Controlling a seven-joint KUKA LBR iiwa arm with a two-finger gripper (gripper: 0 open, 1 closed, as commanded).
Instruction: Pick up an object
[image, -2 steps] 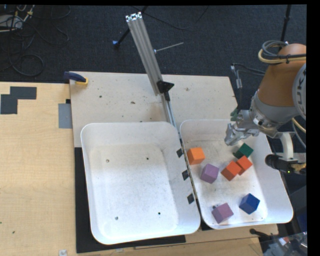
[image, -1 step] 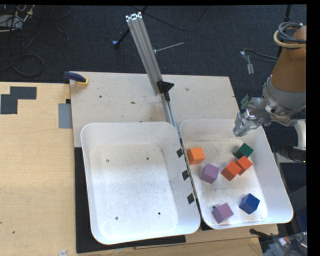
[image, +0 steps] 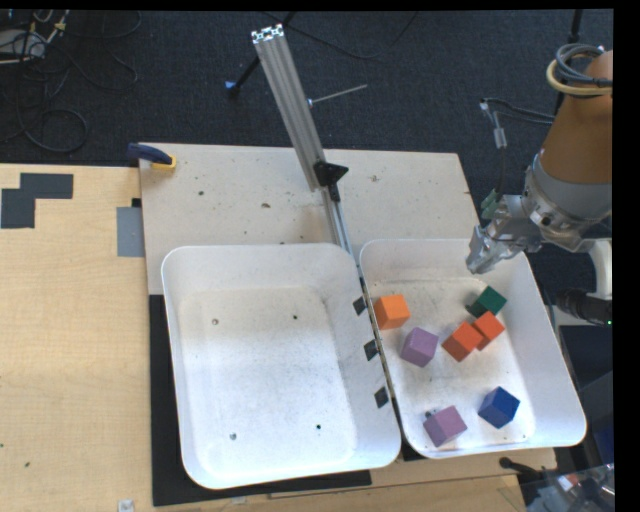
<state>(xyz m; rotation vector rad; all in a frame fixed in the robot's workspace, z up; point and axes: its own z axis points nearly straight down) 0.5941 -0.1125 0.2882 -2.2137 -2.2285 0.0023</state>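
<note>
The right bin (image: 560, 372) holds several small blocks. An orange block (image: 392, 310) lies near its left wall. A purple block (image: 420, 346) sits beside a red-orange block (image: 461, 342) and another orange block (image: 489, 326). A dark green block (image: 489, 300) is at the upper right, a blue block (image: 499, 407) and a second purple block (image: 444, 425) near the front. My gripper (image: 484, 254) hangs over the bin's back right part, just above and left of the green block, with nothing visibly between its fingers.
The left bin (image: 200, 290) stands beside the right one, with black clips (image: 368, 348) along the shared wall. A slanted aluminium bar (image: 300, 130) rises behind the bins. A blue and yellow clamp (image: 152, 156) lies at the board's back left corner.
</note>
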